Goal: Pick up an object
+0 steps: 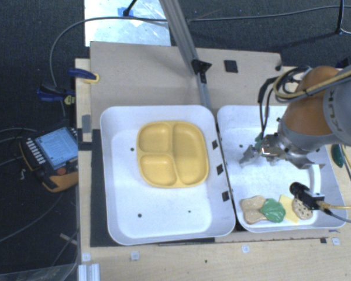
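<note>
In the right bin, several small objects lie along the front wall: a tan bone-shaped piece, a green piece, a yellow wedge and a brown waffle-like piece. My gripper hangs over the middle of this bin, left of the grey and orange arm, pointing toward the bin's left wall. It sits well behind the objects and apart from them, with nothing seen held in it.
The left bin bears a yellow divided plate. A black and white fitting juts from the arm just above the waffle-like piece. A slanted metal pole crosses the back of the bench.
</note>
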Motion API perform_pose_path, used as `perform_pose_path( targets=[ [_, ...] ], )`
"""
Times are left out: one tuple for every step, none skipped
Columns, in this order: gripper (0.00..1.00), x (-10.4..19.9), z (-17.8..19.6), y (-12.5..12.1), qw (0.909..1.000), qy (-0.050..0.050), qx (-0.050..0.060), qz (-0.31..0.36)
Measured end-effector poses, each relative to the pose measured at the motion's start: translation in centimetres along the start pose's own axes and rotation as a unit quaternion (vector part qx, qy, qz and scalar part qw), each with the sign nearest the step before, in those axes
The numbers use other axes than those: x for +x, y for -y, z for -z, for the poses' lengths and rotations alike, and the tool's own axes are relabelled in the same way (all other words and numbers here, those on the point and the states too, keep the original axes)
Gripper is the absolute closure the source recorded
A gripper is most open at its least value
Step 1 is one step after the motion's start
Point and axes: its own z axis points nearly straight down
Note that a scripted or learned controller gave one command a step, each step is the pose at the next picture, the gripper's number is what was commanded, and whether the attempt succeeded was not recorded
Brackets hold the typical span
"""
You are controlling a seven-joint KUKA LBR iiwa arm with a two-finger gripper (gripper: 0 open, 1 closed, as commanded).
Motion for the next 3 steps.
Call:
perform_pose_path(
  targets=[
    [1.0,0.0,1.4,-0.1,1.0,0.0,-0.003,0.0],
    [1.0,-0.3,7.8,0.0,1.0,0.001,-0.005,0.002],
    [1.0,-0.3,8.7,-0.1,1.0,0.0,-0.003,0.002]
  ],
)
